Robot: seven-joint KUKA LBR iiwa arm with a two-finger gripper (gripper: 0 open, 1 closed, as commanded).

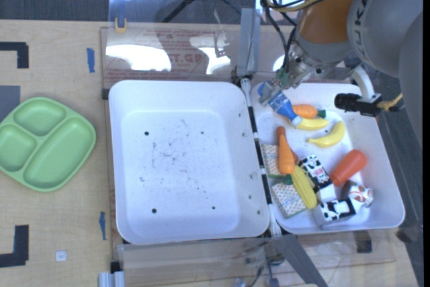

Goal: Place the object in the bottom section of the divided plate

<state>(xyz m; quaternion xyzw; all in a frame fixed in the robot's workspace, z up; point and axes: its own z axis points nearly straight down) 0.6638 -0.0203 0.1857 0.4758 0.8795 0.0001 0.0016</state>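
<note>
Arm (376, 17) enters from 3 o'clock, orange band uppermost, wrist angled down twd the upper-left corner of the right bin (386, 165). Fingers (281, 83) sit low over that corner, just above a small blue-and-white item (281, 104). Cannot tell whether fingers are apart or together; nothing seen clamped between them.

Right bin contents, approx positions by clock face from bin centre:
- 11 o'clock: blue-and-white item, touching a small orange-and-yellow piece (304, 112) at its lower right.
- 12 o'clock: two bananas (327, 134), one above the other, close together.
- 9 o'clock: carrot (286, 152), upright-ish, tip twd 12.
- 7 o'clock: corn cob (304, 186) lying over a patterned cloth or packet (285, 198).
- Centre: black-and-white cow-pattern item (314, 171).
- 3 o'clock: orange-red cylinder-like toy (348, 167), tilted.
- 5 o'clock: second cow-pattern block (337, 210) and a white-and-red item (361, 195), near each other.

Left bin (127, 212): white floor w/ faint scuffs and a few dark dots.

Divided plate (44, 143): green, three sections, on the counter (54, 57) at 9 o'clock of the left bin, well apart from arm. Its large section faces 4 o'clock.

Black camera-like unit (353, 103) on arm side, over the right bin's upper edge.
</note>
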